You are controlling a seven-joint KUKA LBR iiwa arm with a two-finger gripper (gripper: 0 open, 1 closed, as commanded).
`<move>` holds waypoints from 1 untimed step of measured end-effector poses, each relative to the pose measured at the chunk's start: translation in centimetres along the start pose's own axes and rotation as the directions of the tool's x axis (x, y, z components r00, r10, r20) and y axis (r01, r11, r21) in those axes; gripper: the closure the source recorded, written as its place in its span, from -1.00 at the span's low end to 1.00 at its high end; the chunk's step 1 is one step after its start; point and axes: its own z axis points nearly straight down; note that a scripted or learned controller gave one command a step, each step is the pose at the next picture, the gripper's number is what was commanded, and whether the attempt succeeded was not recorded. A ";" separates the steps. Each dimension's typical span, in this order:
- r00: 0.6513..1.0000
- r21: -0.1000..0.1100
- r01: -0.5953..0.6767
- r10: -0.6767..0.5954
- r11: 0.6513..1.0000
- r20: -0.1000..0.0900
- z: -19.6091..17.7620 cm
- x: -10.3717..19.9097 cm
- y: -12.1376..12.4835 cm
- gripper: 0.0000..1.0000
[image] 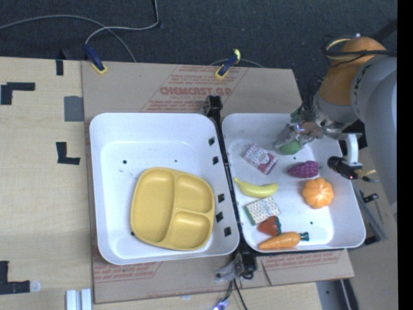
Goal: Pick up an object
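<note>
The right bin point(348, 234) holds the loose objects. A pale green piece point(288, 146) lies near the bin's upper edge, directly under the gripper point(295, 133); whether it is gripped cannot be told. A red-and-white packet point(259, 158) lies tilted to its lower left. A purple grape bunch point(303, 169) sits to the right, with an orange fruit point(318, 193) just below it. A yellow banana point(257, 188) curves along the bin's left side. Beneath it lie a checked packet point(262, 209), a red strawberry-like piece point(270, 225) and an orange carrot point(281, 240).
</note>
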 end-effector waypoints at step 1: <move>1.000 0.004 0.001 -0.001 1.000 -0.005 -4.4 7.8 0.8 1.00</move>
